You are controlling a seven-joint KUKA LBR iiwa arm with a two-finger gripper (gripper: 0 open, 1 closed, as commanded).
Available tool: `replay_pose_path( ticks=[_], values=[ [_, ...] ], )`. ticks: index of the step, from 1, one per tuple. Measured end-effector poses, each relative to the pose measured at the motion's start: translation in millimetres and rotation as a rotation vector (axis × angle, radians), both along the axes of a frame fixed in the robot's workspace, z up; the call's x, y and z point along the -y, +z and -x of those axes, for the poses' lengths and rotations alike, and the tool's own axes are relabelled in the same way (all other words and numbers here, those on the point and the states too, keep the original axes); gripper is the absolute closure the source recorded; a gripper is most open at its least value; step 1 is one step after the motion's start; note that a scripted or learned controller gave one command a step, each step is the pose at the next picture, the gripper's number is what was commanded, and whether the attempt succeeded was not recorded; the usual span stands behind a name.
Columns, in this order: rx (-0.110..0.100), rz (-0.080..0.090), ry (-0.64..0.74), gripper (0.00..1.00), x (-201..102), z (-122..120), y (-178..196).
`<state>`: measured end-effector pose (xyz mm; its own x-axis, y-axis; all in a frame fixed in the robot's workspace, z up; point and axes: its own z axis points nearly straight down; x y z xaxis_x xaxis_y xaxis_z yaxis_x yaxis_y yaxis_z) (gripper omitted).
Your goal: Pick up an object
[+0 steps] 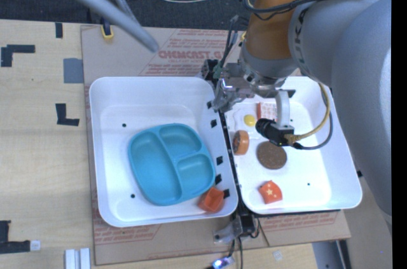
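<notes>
The claw point(224, 98) hangs low over the upper left corner of the right bin point(318, 163), close to the wall beside the left bin point(108, 134). Whether it is released or clenched I cannot tell, and nothing shows in its grasp. That low stance suggests a try at whatever lies nearest: a red-and-white packet point(267, 110) and a yellow piece point(249, 121) just beside it, or a small brown-orange piece point(240, 142) against the wall. A brown disc point(272, 156) and a red piece point(271, 192) lie lower in the same bin (probably easier targets, with bare floor around them). The blue divided plate point(170, 163) and an orange piece point(212, 199) sit in the left bin, likely not this try's concern.
</notes>
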<state>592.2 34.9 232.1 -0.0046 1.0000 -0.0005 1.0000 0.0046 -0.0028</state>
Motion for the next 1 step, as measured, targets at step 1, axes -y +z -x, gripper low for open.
replay_pose_path(
  ticks=[1],
  values=[
    [0.001, 0.000, 0.001, 1.00, -50.0, -9.6, -13.7]
  ],
)
